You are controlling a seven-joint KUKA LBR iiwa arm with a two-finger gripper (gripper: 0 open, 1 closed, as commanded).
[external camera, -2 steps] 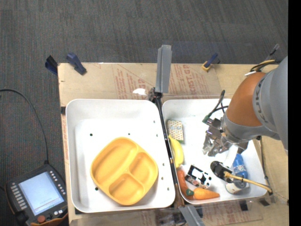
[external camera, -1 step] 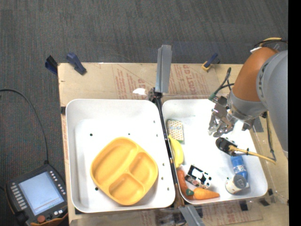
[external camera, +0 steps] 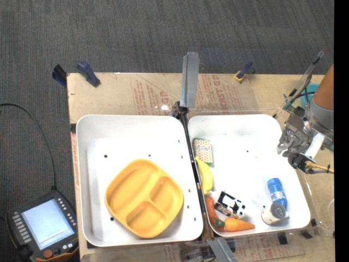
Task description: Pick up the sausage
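Note:
The sausage (external camera: 210,207) is a short reddish-brown piece lying along the left wall of the right bin (external camera: 245,127), near its front corner. It lies between a yellow banana (external camera: 204,176) behind it and an orange carrot (external camera: 236,224) in front. A black-and-white toy cow (external camera: 229,204) sits just to its right. My gripper (external camera: 296,148) hangs over the right rim of the right bin, far to the right of the sausage and apart from every object. Nothing shows in its grasp.
A blue bottle (external camera: 276,196) lies at the right bin's front right, below the gripper. A checkered packet (external camera: 203,149) rests near the divider. The left bin (external camera: 92,146) holds a yellow divided plate (external camera: 144,197). A grey post (external camera: 190,81) stands behind the bins.

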